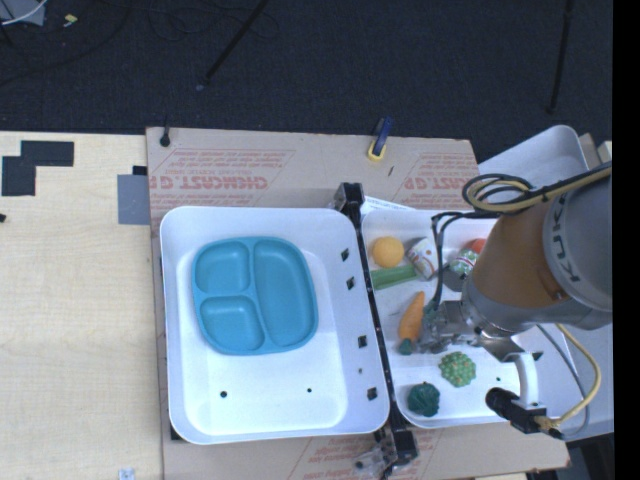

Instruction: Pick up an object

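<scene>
A robotics lab, by the look of it: 2 shallow white bins (262,423) clamped side by side on a cardboard-covered bench (260,173), a grey KUKA arm (560,253) with loose cables (500,190) reaching in, toy food (388,252) for test pieces, dark carpet (300,48) strewn with cords beyond.

Two white bins (190,268) sit on brown cardboard (250,163) printed with red lettering; the bench (70,318) is pale wood with dark grey patches. The left bin holds a light blue divided plate (255,295). In the right bin: a yellow-orange ball (388,252), an orange carrot (411,315), a light green knobbly piece (458,369) and a dark green one (423,399). The arm (540,258) is grey with an orange band
</scene>
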You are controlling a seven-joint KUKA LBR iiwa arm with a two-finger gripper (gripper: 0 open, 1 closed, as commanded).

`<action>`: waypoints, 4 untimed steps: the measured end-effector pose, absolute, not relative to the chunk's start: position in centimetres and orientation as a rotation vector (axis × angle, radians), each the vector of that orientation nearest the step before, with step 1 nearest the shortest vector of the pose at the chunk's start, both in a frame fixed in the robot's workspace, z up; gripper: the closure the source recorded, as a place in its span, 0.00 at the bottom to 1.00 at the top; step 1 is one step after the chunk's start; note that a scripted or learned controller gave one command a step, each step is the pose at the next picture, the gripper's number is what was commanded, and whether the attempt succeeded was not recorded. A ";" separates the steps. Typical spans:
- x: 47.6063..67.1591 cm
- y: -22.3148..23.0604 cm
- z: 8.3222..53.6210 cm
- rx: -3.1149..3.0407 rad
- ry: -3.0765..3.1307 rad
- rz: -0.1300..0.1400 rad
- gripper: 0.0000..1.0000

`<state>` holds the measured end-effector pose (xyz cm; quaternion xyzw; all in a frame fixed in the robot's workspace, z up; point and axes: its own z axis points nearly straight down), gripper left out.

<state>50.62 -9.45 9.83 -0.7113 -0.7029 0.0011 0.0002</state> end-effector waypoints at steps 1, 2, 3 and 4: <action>51.6 -9.5 14.7 -2.222 -2.223 -0.002 1.00; 51.6 -9.6 21.0 -2.222 -2.224 -0.003 1.00; 51.6 -9.7 22.8 -2.220 -2.222 0.000 1.00; 53.4 -3.8 23.0 -2.213 -2.226 0.000 1.00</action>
